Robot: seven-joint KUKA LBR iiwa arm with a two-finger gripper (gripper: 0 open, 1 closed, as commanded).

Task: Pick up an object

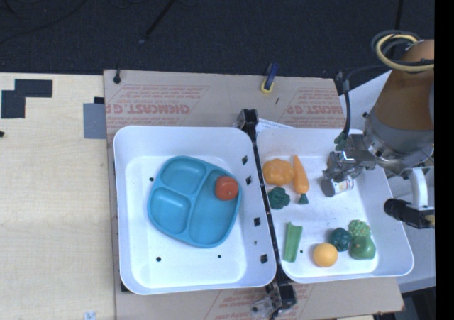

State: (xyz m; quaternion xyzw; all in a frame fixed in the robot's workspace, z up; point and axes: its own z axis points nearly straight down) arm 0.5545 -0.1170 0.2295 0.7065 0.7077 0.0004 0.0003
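My gripper (336, 181) hangs over the right bin (383, 269), near its upper right part, with bare white floor beneath it. Nothing shows between its fingers. To its left lie an orange carrot (301, 174) and an orange lumpy piece (277, 171). Below those sit a dark green broccoli (278, 198) and a green stick (292, 241). At the bin's lower right are an orange ball (325, 255), a dark teal piece (340, 239) and a green vegetable (361, 239).
The left bin (135, 255) holds a blue divided plate (177, 205) with a red tomato (227, 188) in its right compartment. A black divider (259, 198) runs between the bins. The orange-banded arm (404, 91) comes in from the right. A yellow-blue clip (269, 79) lies on the cardboard behind.
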